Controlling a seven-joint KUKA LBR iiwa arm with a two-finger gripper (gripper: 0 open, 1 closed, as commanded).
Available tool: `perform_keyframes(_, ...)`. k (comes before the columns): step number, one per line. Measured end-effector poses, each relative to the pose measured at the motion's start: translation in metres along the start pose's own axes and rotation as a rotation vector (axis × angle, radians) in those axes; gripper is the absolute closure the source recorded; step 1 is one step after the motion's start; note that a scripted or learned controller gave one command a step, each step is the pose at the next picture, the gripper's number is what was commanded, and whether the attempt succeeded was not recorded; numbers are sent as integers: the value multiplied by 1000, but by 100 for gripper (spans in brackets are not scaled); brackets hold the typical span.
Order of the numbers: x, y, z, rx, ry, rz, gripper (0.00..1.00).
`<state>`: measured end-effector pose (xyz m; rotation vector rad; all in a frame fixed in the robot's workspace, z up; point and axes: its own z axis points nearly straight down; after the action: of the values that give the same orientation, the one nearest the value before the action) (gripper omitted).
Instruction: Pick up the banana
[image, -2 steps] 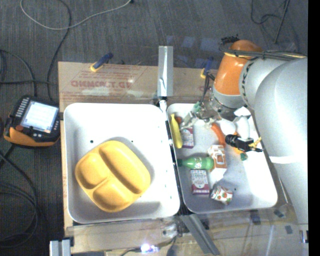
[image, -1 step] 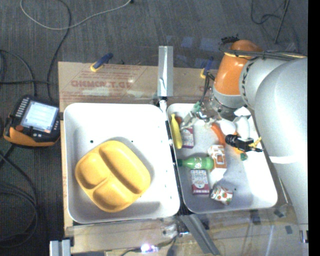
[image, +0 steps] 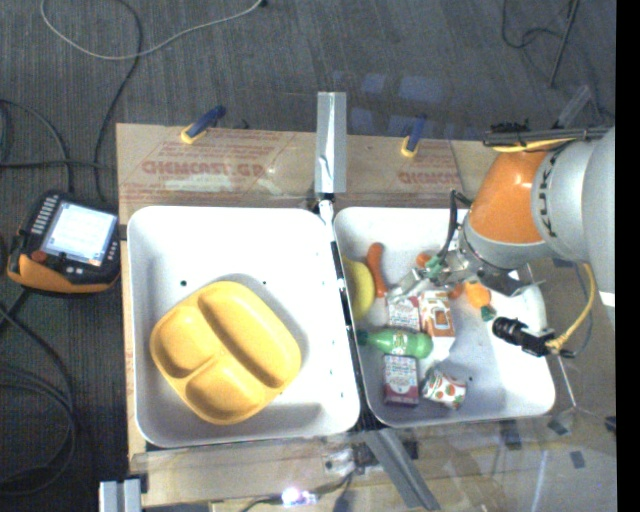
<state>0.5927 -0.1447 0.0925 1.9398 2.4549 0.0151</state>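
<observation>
The yellow banana (image: 361, 287) lies against the left wall of the right bin (image: 520, 400), just below an orange carrot-shaped piece (image: 375, 260). My gripper (image: 440, 268) hangs low over the middle of that bin, roughly a banana's length to the right of the banana and apart from it. It sits right above a cluster of small cartons. The grey arm with its orange band (image: 510, 210) reaches in from the right and covers the bin's upper right part.
Around the gripper lie red-and-white cartons (image: 420, 314), a green bottle (image: 400, 343), a dark red carton (image: 400, 378) and a small carton (image: 445, 390). A yellow divided plate (image: 227, 350) fills the left bin (image: 160, 230). A teach pendant (image: 65, 243) lies on the floor at left.
</observation>
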Motion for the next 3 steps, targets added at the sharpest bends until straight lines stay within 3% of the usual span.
perform_keyframes(1, 49, 72, -87, 20, 6, -78, 0)
perform_keyframes(2, 40, 25, -14, 3, 3, -321, 0)
perform_keyframes(3, 27, 37, 3, 0, -5, -623, 0)
